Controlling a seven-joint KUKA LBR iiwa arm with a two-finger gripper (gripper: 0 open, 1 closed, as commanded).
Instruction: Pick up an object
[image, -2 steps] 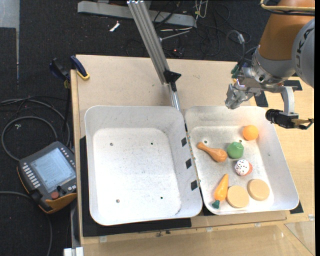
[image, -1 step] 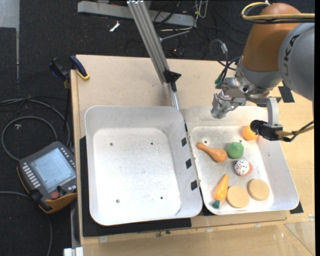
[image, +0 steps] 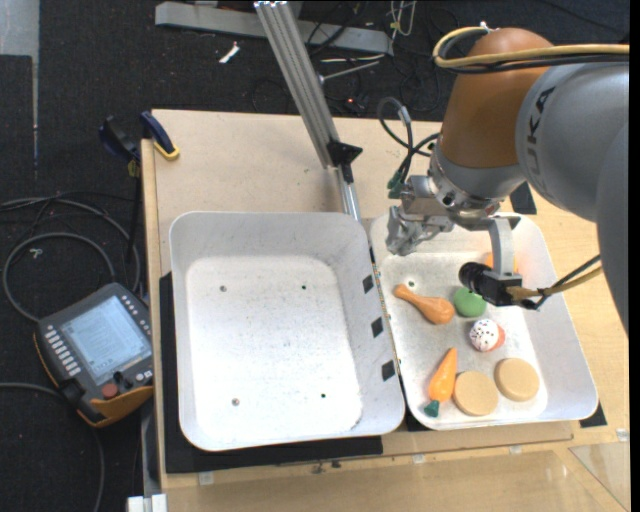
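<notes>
The right bin (image: 560, 340) holds several small objects. An orange drumstick-shaped toy (image: 425, 304) lies near its middle left, with a green round piece (image: 467, 301) beside it. Below them are a white ball with dark dots (image: 485, 335), an orange carrot (image: 441, 377) and two tan discs (image: 476, 393) (image: 517, 379). My gripper (image: 408, 237) hangs over the bin's far left corner, above and behind the drumstick, with nothing visibly in it. A black cable part of the arm (image: 488, 285) partly covers the green piece.
The left bin (image: 200, 240) sits directly left of the right one, their rims meeting at the middle. A slanted metal pole (image: 305, 90) rises behind the bins. A teach pendant (image: 95, 345) lies off the bench at the left.
</notes>
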